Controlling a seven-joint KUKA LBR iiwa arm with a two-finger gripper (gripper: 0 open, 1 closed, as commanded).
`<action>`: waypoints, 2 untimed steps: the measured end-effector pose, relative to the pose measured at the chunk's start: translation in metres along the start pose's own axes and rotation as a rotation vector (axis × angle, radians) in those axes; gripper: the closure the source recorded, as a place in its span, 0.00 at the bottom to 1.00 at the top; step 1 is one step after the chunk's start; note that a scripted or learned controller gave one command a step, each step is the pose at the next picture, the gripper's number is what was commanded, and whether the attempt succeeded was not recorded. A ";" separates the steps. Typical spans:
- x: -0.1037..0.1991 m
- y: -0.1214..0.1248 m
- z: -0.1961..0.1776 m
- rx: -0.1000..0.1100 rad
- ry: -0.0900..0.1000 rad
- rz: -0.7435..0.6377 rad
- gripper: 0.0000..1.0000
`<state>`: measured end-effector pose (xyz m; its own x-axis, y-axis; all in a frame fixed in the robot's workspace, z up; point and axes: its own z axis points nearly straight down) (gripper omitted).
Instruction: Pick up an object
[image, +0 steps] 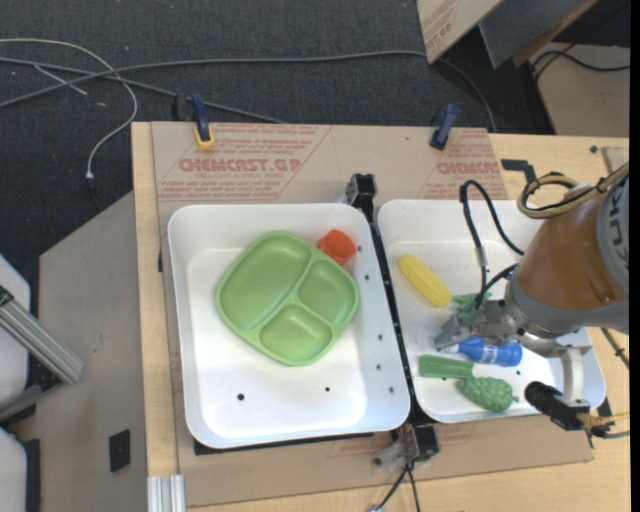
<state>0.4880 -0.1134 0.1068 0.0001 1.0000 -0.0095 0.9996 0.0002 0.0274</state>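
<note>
gripper (462, 328) low in right bin (560, 222), beside blue object (492, 351) and green toys (470, 380); finger state cannot be told. green tray (288, 297) in left bin (190, 290).

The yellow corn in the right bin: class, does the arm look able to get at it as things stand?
Probably yes. The yellow corn lies uncovered in the right bin, nothing on top, and the pincer hovers just beyond it in the same bin.
</note>
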 end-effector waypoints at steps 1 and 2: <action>0.002 0.001 -0.010 0.000 0.003 0.000 1.00; 0.002 -0.003 -0.071 0.021 0.008 -0.001 1.00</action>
<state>0.4831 -0.1107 0.1773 -0.0012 1.0000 -0.0012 1.0000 0.0012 0.0061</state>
